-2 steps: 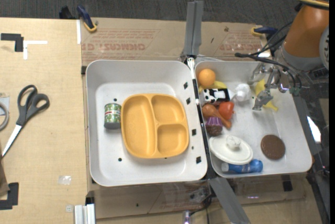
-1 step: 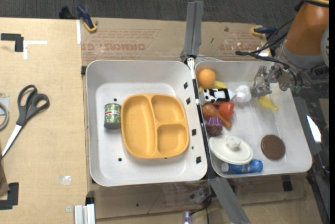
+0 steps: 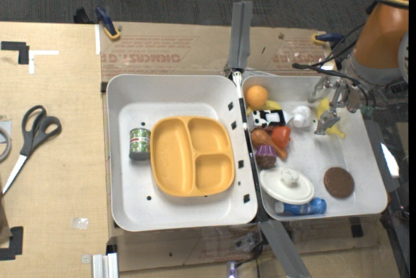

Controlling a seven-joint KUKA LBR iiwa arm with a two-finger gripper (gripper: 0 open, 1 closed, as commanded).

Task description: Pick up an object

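End effector (image 3: 327,115) at right of frame sits over a yellow object (image 3: 334,129) in the right bin (image 3: 364,205), finger state indeterminate; approach step, next needs a confirmed closure and lift.

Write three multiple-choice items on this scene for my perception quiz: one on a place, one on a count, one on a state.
1. Where does the small green-labelled can stand?
A. Left bin, left of the yellow divided plastic tray
B. Right bin
C. On the bench

2. How many compartments has the tray?
A. Two
B. Three
C. Four

3. How does the round brown disc lie?
A. Flat on the right bin's floor
B. On the tray
C. Under the scissors

Key: A, the can touches the tray's left side; B, three wells show; A, it lies alone and flat.
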